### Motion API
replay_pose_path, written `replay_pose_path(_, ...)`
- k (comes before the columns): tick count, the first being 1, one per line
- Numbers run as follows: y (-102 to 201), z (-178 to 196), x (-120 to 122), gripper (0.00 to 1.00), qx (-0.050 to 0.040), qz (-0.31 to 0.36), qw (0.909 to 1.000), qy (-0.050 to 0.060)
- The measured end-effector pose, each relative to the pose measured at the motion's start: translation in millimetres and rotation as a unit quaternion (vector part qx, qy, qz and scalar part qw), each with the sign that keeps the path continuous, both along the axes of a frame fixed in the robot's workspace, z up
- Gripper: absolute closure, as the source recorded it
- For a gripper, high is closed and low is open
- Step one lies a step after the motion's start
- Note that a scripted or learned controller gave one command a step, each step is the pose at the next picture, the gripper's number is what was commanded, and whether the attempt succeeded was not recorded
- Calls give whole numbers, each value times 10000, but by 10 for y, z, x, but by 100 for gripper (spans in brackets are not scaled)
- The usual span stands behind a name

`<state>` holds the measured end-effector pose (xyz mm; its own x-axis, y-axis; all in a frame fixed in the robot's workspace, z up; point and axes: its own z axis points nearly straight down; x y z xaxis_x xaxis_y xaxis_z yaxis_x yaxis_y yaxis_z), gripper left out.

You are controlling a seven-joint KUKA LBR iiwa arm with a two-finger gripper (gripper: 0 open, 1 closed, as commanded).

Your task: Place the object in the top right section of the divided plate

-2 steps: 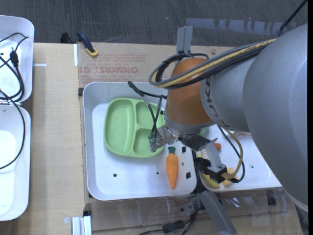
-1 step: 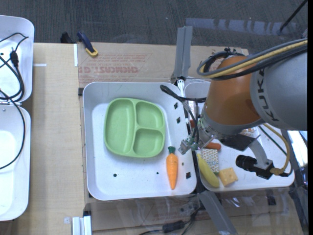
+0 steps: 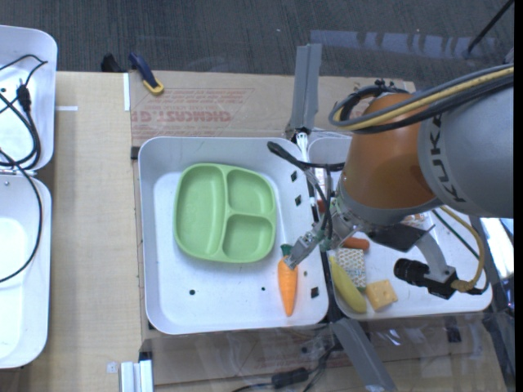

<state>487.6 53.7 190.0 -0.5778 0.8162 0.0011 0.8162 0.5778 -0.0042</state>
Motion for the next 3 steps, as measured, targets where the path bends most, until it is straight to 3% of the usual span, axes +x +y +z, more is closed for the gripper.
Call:
replay_pose_path(1, 160, 809, -87, 0, -2, 103, 9999, -17)
replay_pose_path(2, 346, 1193, -88, 0, -2, 694, 9976, -16)
replay_pose_path(3, 344, 1271, -73, 100, -13, 702, 9975, -10)
